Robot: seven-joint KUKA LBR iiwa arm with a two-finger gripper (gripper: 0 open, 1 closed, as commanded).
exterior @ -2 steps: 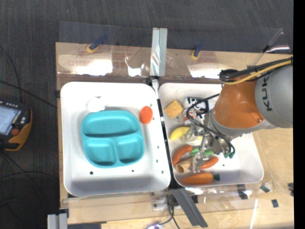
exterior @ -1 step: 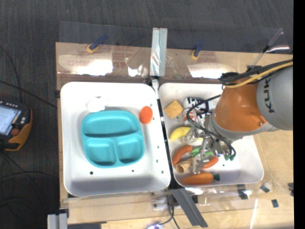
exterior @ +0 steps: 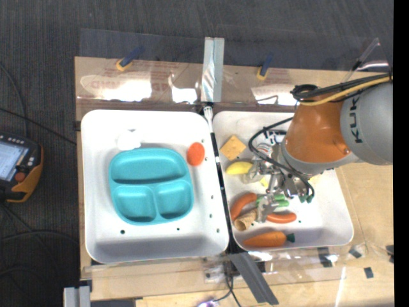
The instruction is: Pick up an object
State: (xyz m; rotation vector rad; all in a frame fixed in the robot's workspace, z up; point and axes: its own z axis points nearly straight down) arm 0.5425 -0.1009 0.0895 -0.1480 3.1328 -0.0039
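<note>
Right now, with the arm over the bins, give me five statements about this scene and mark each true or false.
1. The teal three-compartment plastic tray lies in the left white bin. True.
2. The small orange ball lies inside the tray. False: it lies beside the tray, near the bin's right wall.
3. The tan cracker-like square lies in the right white bin. True.
4. The orange toy carrot lies in the left bin. False: it lies at the right bin's front.
5. The gripper hangs over the right bin. True.
</note>
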